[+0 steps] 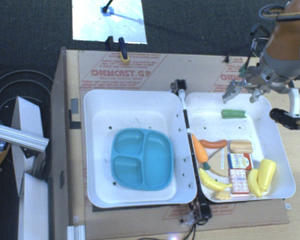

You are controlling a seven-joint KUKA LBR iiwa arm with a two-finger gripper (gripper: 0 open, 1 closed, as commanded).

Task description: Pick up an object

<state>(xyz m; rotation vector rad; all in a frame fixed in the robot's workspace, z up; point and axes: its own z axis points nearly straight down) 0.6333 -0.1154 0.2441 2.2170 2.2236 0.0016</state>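
Camera view: left bin (97, 134) holds a blue divided plate (141, 158); right bin (277, 156) holds toy food, carrot (200, 151), bananas (212, 179), and a green piece (233, 114) near its far wall. Claw (244, 95) hangs spread, empty, just above that green piece.

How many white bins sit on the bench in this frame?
2. The left bin holds a blue divided plate. The right bin holds toy food, including a green piece near its far wall and a carrot against the divider.
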